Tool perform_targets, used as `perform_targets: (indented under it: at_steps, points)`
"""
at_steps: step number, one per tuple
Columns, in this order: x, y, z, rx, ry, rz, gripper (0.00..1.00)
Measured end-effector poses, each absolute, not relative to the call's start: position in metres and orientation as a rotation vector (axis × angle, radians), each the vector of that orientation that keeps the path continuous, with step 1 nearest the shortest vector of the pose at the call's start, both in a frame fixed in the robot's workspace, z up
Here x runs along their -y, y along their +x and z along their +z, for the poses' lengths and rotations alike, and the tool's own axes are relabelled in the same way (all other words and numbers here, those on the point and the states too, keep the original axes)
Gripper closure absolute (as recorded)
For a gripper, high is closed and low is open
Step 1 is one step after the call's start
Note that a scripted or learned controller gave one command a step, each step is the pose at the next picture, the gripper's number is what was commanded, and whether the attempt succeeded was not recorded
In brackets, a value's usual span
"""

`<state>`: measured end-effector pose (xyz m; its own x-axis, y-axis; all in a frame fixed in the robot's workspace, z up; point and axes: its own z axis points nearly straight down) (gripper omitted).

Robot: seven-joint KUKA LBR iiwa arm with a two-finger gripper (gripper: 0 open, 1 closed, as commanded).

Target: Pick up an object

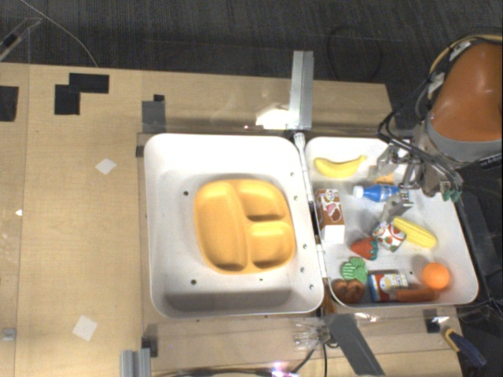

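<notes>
The right bin (469,251) is a shallow white plastic tub with rounded corners, sitting at the right of the frame and crowded with small toy foods. A curved yellow banana (339,165) lies near its upper left corner. Just below and to the right, a blue and white bottle (374,192) lies on its side. A brown and white carton (331,213) rests against the bin's left wall. Toward the middle sit a small red and white packet (387,235), a ridged yellow corn cob (415,232) and a red strawberry (363,249). Along the lower edge lie a green leafy piece (354,269), a brown lump (350,290), a red can (389,285) on its side and a smooth round orange (435,276).

The gripper (398,200), metallic and thin-fingered, hangs over the middle of this bin, just right of the bottle and above the packet; whether it is open or holding anything cannot be told. Above it, the arm's orange band (465,93) bulges in the upper right.

The left bin (169,210), larger and matching in its white plastic, holds a glossy yellow tray (244,225) with three compartments. Both bins rest on a pale wooden bench (71,234).
</notes>
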<state>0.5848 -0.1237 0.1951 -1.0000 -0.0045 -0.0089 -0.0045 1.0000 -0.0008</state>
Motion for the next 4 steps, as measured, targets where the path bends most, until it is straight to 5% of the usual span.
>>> perform_targets:
  at_steps: [1, 2, 3, 4]
  points:
    - [0.17, 0.654, 0.13, -3.128, 0.206, 0.0, 0.0]
    - [0.201, 0.646, 0.098, -3.118, 0.04, -0.005, 0.0]
    - [0.2, 0.654, 0.117, -3.088, 0.031, -0.015, 1.0]
    - [0.199, 0.653, 0.116, -3.089, 0.031, -0.015, 0.0]
